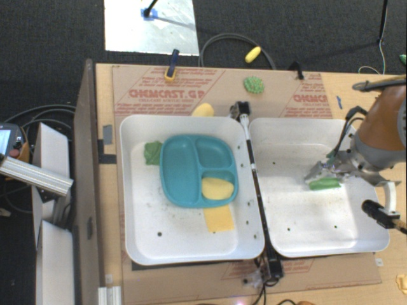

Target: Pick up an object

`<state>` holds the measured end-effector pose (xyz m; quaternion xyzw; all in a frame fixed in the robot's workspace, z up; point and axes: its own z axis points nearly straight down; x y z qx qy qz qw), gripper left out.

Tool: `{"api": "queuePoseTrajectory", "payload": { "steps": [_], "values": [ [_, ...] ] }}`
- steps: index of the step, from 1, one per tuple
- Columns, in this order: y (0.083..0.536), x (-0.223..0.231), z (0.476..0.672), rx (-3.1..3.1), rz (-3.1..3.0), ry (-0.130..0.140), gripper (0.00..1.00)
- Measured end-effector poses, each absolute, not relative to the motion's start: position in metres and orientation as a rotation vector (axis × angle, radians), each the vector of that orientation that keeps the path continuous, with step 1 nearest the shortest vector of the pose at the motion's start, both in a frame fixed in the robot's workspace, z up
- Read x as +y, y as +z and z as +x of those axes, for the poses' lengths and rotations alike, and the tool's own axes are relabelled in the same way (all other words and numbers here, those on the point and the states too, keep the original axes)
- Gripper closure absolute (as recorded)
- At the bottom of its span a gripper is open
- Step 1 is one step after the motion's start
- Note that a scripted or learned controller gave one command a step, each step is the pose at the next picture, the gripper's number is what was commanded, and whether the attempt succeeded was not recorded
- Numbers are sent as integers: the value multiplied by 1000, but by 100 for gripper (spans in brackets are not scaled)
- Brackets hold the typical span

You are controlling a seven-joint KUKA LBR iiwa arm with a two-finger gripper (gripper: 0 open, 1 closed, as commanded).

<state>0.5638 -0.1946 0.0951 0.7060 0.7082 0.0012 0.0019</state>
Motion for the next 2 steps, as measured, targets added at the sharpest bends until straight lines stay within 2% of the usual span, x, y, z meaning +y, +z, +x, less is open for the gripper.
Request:
{"api": "queuePoseTrajectory", "payload": {
  "steps": [1, 2],
  "values": [
    [165, -132, 594, 2229, 2204, 10, 100],
    [196, -76, 552, 2233, 2212, 3, 100]
  ]
}}
